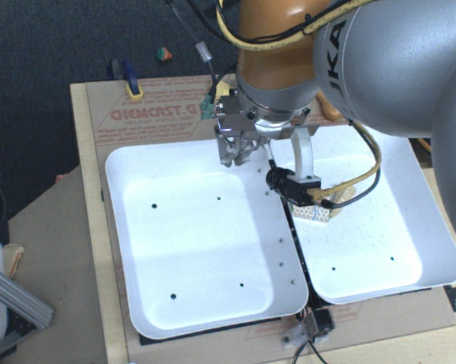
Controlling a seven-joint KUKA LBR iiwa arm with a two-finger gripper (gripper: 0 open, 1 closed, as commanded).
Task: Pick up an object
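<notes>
A small beige object with a dark speckled pattern (313,212) lies in the right bin (395,273), close to that bin's left wall. My gripper (238,154) hangs over the far right corner of the left bin (198,299), next to the divider between the bins. It is up and to the left of the object and apart from it. A black cable plug (280,182) and a yellow-sheathed cable (355,186) dangle from the wrist, just above the object. The grey arm with its orange band (292,13) covers the far part of the right bin.
Both bins rest on a brown board (158,108) with red lettering. A blue clamp (131,76) grips the board's far edge. A small red and green item (164,54) lies on the dark floor beyond. Metal framing (16,303) stands at the left.
</notes>
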